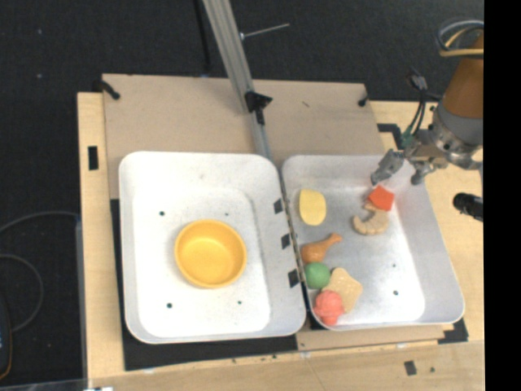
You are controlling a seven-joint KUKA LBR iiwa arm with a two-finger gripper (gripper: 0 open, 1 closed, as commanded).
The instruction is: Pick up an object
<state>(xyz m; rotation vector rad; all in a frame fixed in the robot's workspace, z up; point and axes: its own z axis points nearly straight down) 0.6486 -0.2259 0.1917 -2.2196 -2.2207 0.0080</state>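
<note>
Objects for picking, left to right: yellow bowl point(211, 253) resting in left bin point(146, 186), a little toward 7 o'clock of its middle. In right bin point(407, 292), pale yellow oval piece point(312, 207) near the left wall; orange-brown drumstick-shaped toy point(320, 247) at its 6 o'clock; green ball point(317, 275) just below that; pink ball point(328, 305) at 6 o'clock of the green one, touching tan cracker-like piece point(346, 288). Toward 3 o'clock, curved beige piece point(370, 223) with red-orange block point(381, 198) touching at its 1 o'clock. Hanging at 1 o'clock of the block, over the bin's far edge: gripper point(402, 170), fingers spread apart, nothing between them.
</note>
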